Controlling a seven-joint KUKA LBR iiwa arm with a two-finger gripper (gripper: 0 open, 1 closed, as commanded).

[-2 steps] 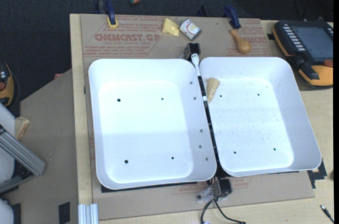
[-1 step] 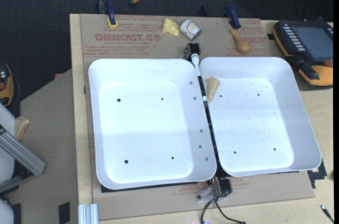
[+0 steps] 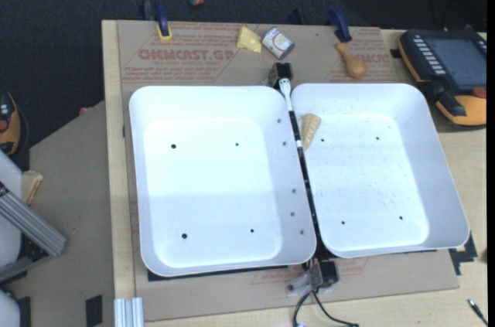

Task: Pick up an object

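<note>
Cone (image 3: 309, 130) against right bin's (image 3: 402, 163) left wall

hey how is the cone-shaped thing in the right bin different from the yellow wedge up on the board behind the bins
The cone is pale tan and tapers to a point; the yellow wedge is brighter yellow and blockier. The cone lies inside the right bin by its left wall; the wedge sits on the board, outside both bins. Both are small and lie loose.
</note>
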